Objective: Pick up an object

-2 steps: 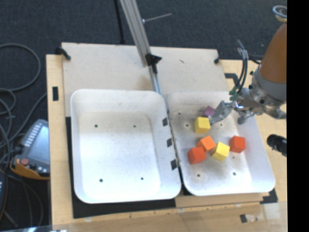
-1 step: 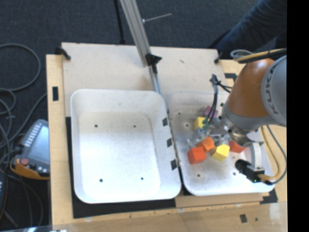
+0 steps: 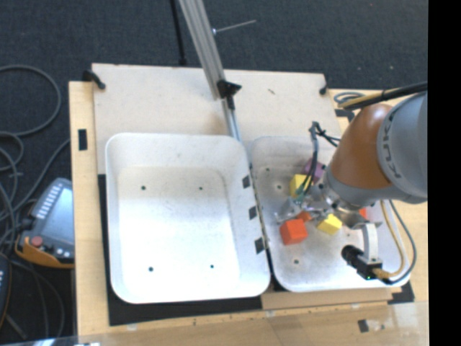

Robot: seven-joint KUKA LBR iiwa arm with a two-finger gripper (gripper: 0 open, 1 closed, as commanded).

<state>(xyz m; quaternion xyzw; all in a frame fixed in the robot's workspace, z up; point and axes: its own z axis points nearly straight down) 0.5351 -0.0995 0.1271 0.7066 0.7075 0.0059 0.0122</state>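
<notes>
You are looking down on a bench (image 3: 166, 92) with two white bins side by side. The left bin (image 3: 180, 218) is the bigger one in this view, and its floor shows a few small dark dots. The right bin (image 3: 277, 157) has the toys in it, and the arm (image 3: 382, 153) reaches over it from the right. The arm is grey with an orange band, and it covers much of that bin.

The gripper (image 3: 302, 209) is low in the right bin, right in the middle of the little pile of blocks. It is small and partly hidden under the wrist, so you cannot tell how its jaws stand or whether anything sits between them.

An orange block (image 3: 293, 231) lies on the bin floor just below the gripper, near the wall that the two bins share. A yellow block (image 3: 329, 224) lies to the right of the orange one, close by it and partly tucked under the arm. Another yellow block (image 3: 300, 186) sits higher up in the view, just above the gripper. A small purple piece (image 3: 312, 169) peeks out beside it, next to the dark cables (image 3: 317, 139) that run down the wrist.

A long metal pole (image 3: 205, 42) slants down from the top of the view and ends near the gap between the bins. On the floor to the left of the bench you can see a hand controller (image 3: 49, 222) with an orange edge and some loose black cords (image 3: 29, 110).
</notes>
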